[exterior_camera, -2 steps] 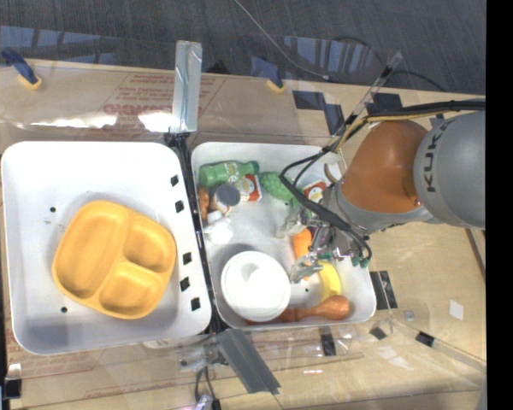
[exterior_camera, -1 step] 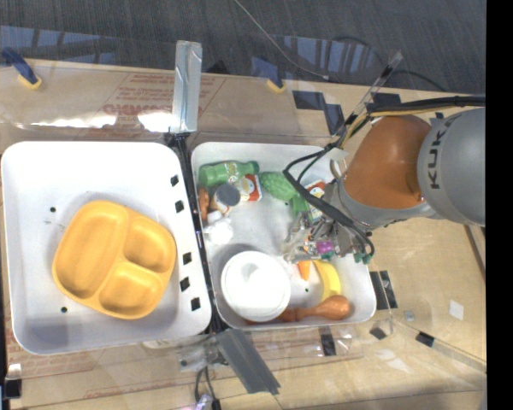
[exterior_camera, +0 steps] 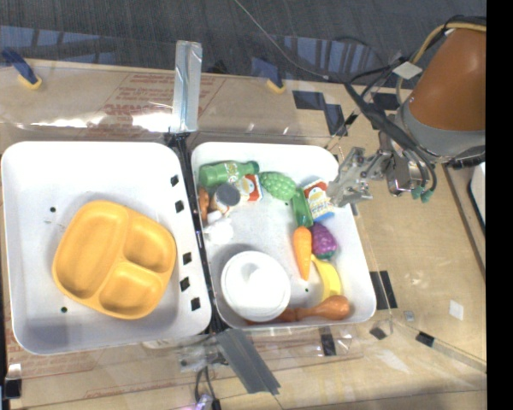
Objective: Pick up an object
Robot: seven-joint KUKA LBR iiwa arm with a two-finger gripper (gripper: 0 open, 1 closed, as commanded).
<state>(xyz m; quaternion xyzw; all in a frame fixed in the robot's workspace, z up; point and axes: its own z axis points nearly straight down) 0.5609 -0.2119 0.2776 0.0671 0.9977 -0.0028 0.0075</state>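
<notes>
My gripper hangs over the right rim of the right bin, just beside a small juice carton. Nothing shows between its fingers. In that bin lie a green bottle, a green bumpy vegetable, an orange carrot, a purple fruit, a yellow banana, a brown drumstick-like piece and a white round bowl.
The left bin holds a yellow divided plate. A strip of silver tape stands at the back between the bins. Cables and the arm's orange band sit at the right.
</notes>
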